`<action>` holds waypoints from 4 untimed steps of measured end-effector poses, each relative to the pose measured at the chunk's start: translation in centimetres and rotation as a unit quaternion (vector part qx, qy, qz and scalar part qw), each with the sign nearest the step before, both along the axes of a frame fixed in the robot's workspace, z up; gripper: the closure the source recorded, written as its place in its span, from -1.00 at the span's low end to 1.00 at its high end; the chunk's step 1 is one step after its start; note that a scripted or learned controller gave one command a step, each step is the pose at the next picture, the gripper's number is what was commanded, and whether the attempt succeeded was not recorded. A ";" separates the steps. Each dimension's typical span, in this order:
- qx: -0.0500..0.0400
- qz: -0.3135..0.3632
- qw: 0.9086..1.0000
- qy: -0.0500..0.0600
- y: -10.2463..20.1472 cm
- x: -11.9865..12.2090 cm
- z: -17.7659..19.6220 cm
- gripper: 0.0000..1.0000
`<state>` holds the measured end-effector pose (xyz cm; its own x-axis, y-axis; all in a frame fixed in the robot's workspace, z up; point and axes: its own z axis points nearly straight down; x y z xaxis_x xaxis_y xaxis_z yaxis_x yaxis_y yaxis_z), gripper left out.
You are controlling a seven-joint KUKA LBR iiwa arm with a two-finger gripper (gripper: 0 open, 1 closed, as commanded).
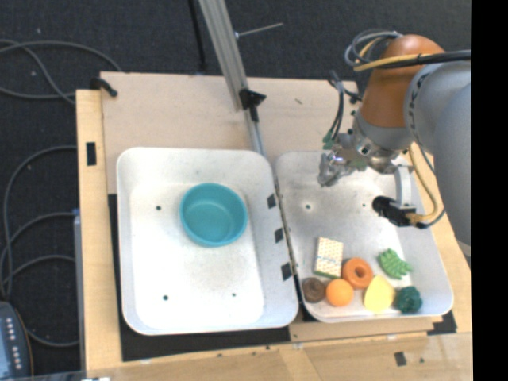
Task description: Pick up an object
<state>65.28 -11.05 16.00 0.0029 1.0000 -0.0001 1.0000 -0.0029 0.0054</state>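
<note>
On the tan wooden surface (190,109) we see two shallow white plastic bins: the left bin (143,292) carries a round teal plastic bowl (213,213), while the right bin (349,205) has its small items crowded along the near edge. Our grey arm's gripper (332,167) hangs over the far left part of the right bin, well apart from that cluster; we cannot tell how the fingers stand. We judge the cream square waffle-patterned block (328,256) easiest, standing at the cluster's edge, beside the orange ring-shaped toy (358,272). We should centre above it, then descend straight.
</note>
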 end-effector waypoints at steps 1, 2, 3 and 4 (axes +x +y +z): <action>-0.001 0.000 1.000 -0.002 -0.7 0.4 6.4 1.00; 0.000 0.002 1.000 -0.001 -0.9 0.6 11.3 1.00; 0.000 0.004 1.000 0.003 4.1 -0.4 9.7 1.00; 0.000 0.004 1.000 0.003 9.1 -2.0 8.3 1.00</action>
<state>63.33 -1.98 24.31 -0.0058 1.0000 0.0001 1.0000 0.0058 -0.0015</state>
